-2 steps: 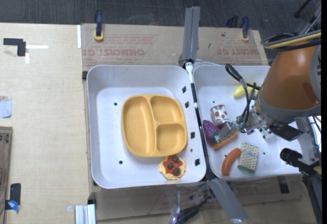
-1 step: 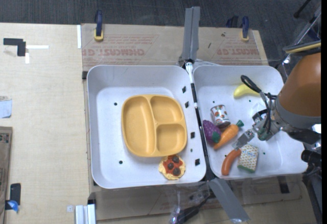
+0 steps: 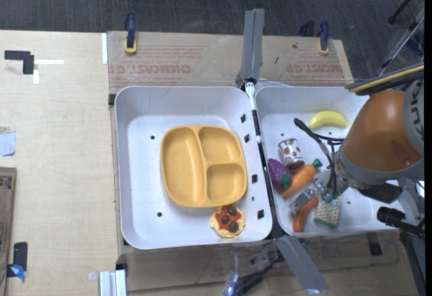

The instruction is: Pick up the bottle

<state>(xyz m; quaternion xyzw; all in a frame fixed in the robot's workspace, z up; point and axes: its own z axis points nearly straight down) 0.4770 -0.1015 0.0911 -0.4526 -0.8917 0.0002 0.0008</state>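
Observation:
The right bin [image 3: 358,220] holds a heap of small items. A small orange bottle-like item [image 3: 304,213] lies tilted near the bin's front wall, with a grey piece [image 3: 300,202] at its upper end. My gripper [image 3: 329,183] hangs low over the heap, just right of that item and above a speckled green-edged block [image 3: 328,214]. The arm's orange band [image 3: 379,131] hides the bin's right part. Whether anything is in the gripper's grasp is hidden.
The right bin also holds a banana [image 3: 328,119], a small can [image 3: 289,151], a purple piece [image 3: 277,172] and a carrot [image 3: 300,179]. In the left bin [image 3: 135,153] sit a yellow divided plate [image 3: 202,165] and a toy pizza [image 3: 227,220]. Black cables trail past the can.

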